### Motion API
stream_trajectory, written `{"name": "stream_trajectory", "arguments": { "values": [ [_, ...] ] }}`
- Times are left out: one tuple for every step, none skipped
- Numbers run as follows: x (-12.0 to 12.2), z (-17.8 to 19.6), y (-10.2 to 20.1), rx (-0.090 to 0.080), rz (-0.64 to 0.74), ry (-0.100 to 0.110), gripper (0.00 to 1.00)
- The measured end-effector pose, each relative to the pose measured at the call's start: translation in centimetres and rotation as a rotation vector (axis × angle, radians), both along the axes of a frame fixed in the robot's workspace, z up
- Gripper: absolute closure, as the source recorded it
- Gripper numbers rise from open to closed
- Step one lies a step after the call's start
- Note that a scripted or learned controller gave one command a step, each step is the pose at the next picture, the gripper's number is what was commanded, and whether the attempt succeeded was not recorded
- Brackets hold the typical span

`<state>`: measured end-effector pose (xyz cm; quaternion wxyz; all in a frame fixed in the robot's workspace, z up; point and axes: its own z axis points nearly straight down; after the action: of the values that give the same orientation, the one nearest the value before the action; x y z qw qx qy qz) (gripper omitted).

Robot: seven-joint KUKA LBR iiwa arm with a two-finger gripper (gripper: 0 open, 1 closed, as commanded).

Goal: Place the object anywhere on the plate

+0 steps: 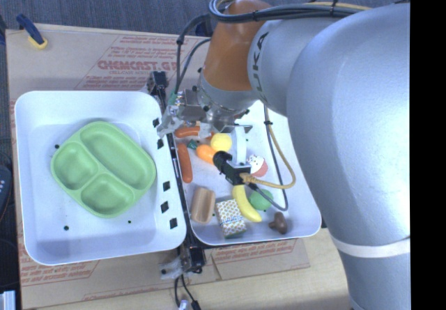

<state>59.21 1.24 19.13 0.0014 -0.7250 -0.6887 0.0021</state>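
A light green divided plate (pixel 103 166) lies in the left white bin (pixel 42 110) with nothing on it. My gripper (pixel 213 133) is low over the back of the right bin (pixel 301 217), under the orange band of the wrist. Right below it are a yellow lemon-like piece (pixel 221 142), a small orange piece (pixel 205 154) and a red sausage-like piece (pixel 187 132). The wrist hides how the gripper meets them, and I see nothing clearly held.
Further toy foods lie in the right bin: a long orange carrot (pixel 185 164) by the divider, a tan roll (pixel 203 204), a patterned block (pixel 231 219), a banana (pixel 245 204), a green piece (pixel 262 199), a brown piece (pixel 279 222). The grey arm covers the right side.
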Motion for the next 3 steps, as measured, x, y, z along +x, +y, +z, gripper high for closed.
{"name": "stream_trajectory", "arguments": {
  "values": [
    [6.4,1.0,1.6,-0.001,-0.252,-0.002,0.0],
    [6.4,2.0,1.7,0.0,-0.244,0.002,1.0],
    [3.1,0.1,5.4,0.0,-0.091,0.001,1.0]
  ]
}}
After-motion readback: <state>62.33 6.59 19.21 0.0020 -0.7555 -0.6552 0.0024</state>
